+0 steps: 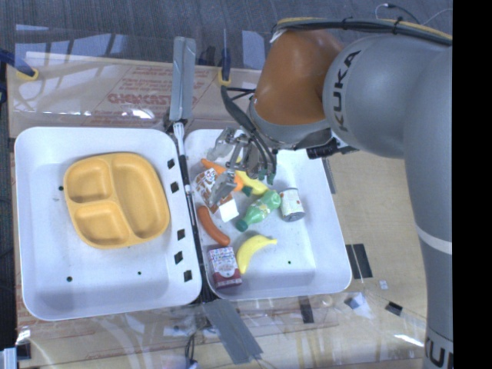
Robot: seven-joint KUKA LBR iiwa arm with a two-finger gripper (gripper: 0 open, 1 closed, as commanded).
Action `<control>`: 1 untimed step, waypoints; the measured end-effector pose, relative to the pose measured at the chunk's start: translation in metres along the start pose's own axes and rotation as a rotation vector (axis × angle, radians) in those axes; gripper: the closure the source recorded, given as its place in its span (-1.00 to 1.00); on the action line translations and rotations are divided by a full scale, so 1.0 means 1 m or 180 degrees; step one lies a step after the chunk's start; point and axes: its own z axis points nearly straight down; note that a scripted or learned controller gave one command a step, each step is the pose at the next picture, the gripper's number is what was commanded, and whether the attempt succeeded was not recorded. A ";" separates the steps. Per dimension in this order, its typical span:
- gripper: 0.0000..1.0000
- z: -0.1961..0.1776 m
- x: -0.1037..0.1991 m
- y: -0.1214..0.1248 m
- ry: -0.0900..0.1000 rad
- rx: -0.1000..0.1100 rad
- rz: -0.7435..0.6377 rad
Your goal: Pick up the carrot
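Note:
The carrot [216, 167], a small orange piece, lies near the back left corner of the right bin [323, 260], among other toy foods. My gripper [235, 154] hangs directly over that cluster, its tip just above and to the right of the carrot. The wrist's metal parts hide part of the carrot. Nothing is visibly lifted off the bin floor.
Around the carrot lie a patterned snack bag [205, 184], a white cube [228, 211], a green bottle [258, 210], a yellow piece [251, 181], a small can [291, 204], a red sausage [214, 226], a banana [254, 249] and a red box [223, 267]. The left bin [46, 283] holds a yellow divided plate [115, 200].

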 end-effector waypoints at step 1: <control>-1.00 -0.095 -0.025 -0.060 -0.0019 0.0001 -0.0050</control>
